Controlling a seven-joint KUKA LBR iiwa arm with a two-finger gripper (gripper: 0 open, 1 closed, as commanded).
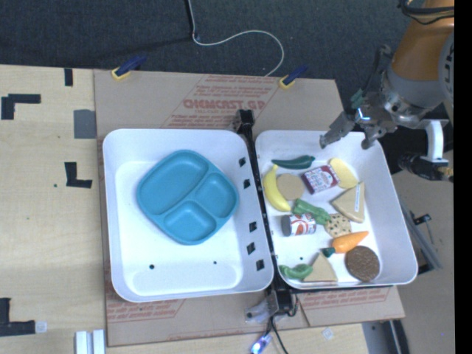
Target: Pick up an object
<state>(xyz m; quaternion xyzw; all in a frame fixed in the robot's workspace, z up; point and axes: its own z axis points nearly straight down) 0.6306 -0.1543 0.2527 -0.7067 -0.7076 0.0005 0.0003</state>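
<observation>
Tool (346, 136) | fingers spread, holding nothing | above right bin (394, 212) far rim | toy food (318, 179) just below

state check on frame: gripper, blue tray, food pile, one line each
gripper: fingers spread open, holding nothing, above the right bin's far rim
blue tray: flat in the left bin, compartments bare
banana: lying in the right bin
carrot: lying among the food
can: on its side
</observation>
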